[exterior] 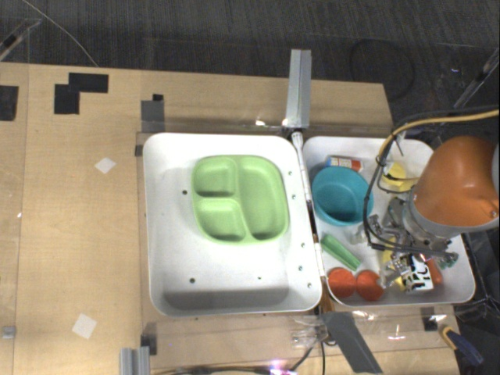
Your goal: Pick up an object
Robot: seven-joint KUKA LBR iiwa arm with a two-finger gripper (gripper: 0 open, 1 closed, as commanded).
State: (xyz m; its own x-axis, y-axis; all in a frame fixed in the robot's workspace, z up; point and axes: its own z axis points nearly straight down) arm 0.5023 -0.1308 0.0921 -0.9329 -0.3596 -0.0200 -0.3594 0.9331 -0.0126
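- 2 red-orange balls (355, 281) lie side by side at the near edge of the right bin (466, 291), touching each other.
- A green stick (340, 251) lies slantwise just behind the balls, between them and the blue bowl (339, 195).
- The bowl stands upright in the far left part of the right bin, close to the wall shared with the left bin (168, 233).
- A small white and orange box (344, 162) lies behind the bowl, by the far wall.
- A yellow thing (398, 176) sits to the right of the bowl, partly hidden by cables.
- The arm (457, 182), with its orange band on top, hangs over the right half of the right bin.
- The gripper (410, 272) is low in the near right part of that bin, just beside the balls; a white and yellow clutter sits at its tip, and whether it is spread or closed I cannot tell.
- A green 3-part tray (237, 198) lies in the middle of the left bin, well apart from the arm.
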